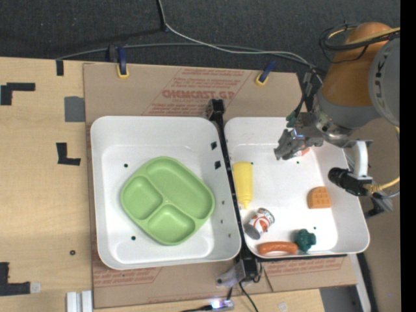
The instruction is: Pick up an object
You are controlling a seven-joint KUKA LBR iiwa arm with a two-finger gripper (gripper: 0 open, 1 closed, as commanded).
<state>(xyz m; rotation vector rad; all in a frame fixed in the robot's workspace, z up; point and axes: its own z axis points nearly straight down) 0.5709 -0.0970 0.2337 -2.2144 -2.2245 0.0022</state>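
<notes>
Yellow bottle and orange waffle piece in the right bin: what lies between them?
In the camera view, just bare white bin floor separates the yellow bottle from the orange waffle piece; the hand is farther back.

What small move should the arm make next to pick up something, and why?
Probably move the claw toward the yellow bottle and lower over it. The claw sits above the bare upper part of the right bin with nothing beneath it. The bottle lies nearest, apart from the can below it.
</notes>
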